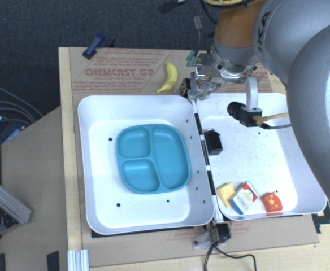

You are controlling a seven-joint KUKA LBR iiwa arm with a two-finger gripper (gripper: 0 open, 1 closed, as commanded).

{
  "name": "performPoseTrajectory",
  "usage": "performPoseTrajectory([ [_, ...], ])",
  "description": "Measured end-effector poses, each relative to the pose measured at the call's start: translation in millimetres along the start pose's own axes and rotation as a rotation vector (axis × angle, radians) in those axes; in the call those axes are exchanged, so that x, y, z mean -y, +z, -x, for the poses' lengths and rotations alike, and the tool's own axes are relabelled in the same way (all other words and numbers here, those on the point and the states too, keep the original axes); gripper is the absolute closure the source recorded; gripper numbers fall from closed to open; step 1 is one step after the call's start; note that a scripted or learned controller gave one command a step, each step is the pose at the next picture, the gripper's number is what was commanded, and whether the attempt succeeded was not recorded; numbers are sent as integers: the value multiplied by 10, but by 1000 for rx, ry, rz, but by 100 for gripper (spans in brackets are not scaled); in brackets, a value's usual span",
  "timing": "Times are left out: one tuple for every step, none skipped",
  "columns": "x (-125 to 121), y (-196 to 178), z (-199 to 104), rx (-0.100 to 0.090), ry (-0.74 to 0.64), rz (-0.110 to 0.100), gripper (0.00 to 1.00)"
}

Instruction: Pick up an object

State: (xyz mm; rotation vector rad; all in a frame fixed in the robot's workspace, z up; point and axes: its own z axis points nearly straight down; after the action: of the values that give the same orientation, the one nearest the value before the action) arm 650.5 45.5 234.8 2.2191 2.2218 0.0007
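- You look down on a tan board (125,66) with red print, on dark floor.
- The glossy left bin (94,162) holds a smooth blue divided tray (153,157).
- The right bin (266,162) has a black block (213,141) by its left wall and a yellow wedge (226,193), small box (244,199) and red piece (273,202) along its near edge.
- The gripper (196,92) hangs over that bin's far left corner; you cannot tell its state.

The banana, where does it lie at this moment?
In the camera view the banana lies on the board outside the bins, beyond the far rim of the left bin, and the gripper stands close on its right.
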Motion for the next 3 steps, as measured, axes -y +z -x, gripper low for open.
performPoseTrajectory([
  [-162, -103, -185, 0, 0, 0, 100],
  [26, -56, -584, -1, 0, -4, 100],
  [513, -200, -933, -1, -1, -4, 100],
])
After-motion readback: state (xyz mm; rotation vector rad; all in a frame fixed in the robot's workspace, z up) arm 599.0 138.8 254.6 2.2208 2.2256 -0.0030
